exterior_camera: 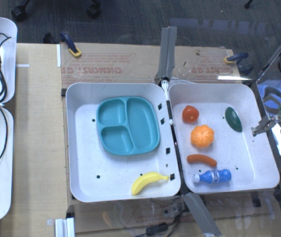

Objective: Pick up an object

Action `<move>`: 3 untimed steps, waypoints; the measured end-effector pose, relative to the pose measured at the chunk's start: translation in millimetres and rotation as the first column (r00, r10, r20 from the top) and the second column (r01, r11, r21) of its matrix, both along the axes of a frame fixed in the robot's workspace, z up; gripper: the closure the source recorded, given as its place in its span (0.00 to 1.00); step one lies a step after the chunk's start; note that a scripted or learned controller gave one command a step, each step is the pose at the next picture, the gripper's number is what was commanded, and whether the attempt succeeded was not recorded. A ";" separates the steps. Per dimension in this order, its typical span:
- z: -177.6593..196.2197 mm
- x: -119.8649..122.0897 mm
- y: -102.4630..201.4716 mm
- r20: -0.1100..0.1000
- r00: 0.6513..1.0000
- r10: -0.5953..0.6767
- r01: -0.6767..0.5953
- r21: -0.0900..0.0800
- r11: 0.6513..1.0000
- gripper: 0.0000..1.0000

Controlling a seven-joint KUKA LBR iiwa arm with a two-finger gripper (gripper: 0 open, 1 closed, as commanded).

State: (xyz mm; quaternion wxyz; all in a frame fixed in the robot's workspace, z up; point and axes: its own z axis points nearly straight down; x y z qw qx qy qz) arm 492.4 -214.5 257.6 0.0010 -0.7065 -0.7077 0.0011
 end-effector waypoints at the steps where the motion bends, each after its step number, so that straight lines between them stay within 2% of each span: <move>1: 8.0 0.6 -0.2 -0.002 1.000 0.002 -0.002 -0.001 1.000 1.00; 2: 47.4 1.7 -8.5 0.002 1.000 0.001 -0.001 -0.002 1.000 1.00; 3: 51.2 -10.9 32.3 0.000 1.000 0.002 -0.002 0.000 1.000 1.00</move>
